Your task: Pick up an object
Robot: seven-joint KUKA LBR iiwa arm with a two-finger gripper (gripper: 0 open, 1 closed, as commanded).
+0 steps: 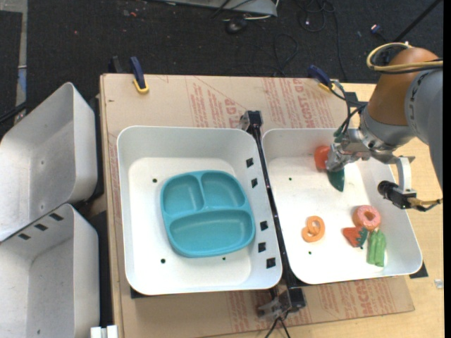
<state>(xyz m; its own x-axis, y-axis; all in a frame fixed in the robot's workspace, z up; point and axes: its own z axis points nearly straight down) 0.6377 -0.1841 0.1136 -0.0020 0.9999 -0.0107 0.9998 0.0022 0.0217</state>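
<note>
My gripper [339,162] hangs low over the back of the right bin [296,259], reaching in from the right. A red object [321,158] lies right against its left side. A dark green piece [337,180] pokes out just below the gripper tip; whether it is held is hidden. Further forward in the same bin lie an orange ring [314,229], a pink doughnut [367,217], a small red piece [351,236] and a light green object [376,249].
The left bin [141,259] bears a teal divided plate [208,213]. A black divider [262,189] runs between the bins. Two white tubs [42,189] stand off the bench's left side. Clamps [139,76] grip the bench's back edge.
</note>
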